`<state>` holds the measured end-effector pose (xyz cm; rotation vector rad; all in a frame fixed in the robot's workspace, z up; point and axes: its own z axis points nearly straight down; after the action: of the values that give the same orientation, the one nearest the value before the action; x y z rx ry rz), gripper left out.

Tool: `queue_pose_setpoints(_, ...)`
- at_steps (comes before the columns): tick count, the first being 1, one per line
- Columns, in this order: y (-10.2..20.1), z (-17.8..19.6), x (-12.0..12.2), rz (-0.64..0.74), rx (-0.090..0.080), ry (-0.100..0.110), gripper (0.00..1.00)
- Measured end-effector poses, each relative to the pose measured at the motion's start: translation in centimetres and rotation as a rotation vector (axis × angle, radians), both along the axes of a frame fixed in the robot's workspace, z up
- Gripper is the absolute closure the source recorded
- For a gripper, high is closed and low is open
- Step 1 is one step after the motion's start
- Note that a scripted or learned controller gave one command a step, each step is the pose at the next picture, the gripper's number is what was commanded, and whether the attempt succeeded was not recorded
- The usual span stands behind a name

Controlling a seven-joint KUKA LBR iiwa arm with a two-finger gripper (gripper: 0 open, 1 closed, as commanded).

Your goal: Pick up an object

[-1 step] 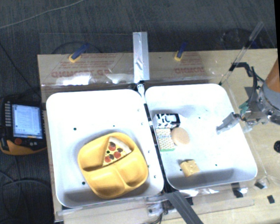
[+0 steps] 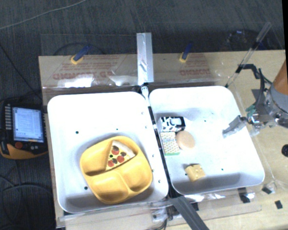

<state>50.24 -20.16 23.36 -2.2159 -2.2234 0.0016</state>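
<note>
The right bin [image 2: 202, 95] has broad bare floor across its far and right parts; its four small things crowd the left wall: a black-and-white patterned item [image 2: 172, 122], a green-edged speckled sponge [image 2: 168, 143] just near of it, a round tan cookie-like disc [image 2: 186, 140] touching the sponge's right side, and one tan chunk [image 2: 195, 171] nearer, apart. The gripper [image 2: 233, 128] hovers at the bin's right rim, nothing seen between its fingers; whether they are spread cannot be told. The left bin [image 2: 64, 113] bears one yellow divided tray [image 2: 119, 186] with one pizza slice [image 2: 119, 153].
</note>
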Motion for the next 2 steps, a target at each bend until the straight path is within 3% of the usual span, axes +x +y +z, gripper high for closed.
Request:
queue_pose_setpoints(1,7.22,-12.84,1.35,-0.485,0.0,-0.007,0.0)
queue_pose_setpoints(2,7.36,-11.99,1.41,-0.483,0.003,-0.005,1.0)
